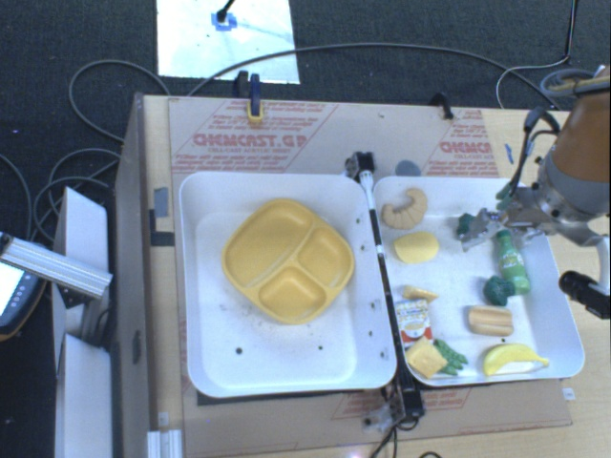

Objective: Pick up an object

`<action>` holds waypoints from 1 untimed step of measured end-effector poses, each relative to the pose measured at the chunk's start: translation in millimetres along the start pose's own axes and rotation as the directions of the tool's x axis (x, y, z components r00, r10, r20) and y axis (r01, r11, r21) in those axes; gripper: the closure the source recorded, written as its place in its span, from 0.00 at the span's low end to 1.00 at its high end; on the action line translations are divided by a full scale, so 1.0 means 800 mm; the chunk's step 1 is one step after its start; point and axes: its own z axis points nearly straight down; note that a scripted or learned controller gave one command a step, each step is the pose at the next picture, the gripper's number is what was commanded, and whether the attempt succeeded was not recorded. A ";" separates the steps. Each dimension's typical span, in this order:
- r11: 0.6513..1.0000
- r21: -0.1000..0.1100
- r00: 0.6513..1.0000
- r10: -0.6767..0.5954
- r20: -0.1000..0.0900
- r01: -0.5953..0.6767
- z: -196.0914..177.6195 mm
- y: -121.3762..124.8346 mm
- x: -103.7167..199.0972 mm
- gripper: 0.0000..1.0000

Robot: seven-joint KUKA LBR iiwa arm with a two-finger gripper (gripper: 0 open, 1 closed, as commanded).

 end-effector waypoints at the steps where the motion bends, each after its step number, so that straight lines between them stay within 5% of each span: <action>1: 1.000 0.001 1.000 0.002 0.000 -0.002 0.051 0.013 -0.048 0.00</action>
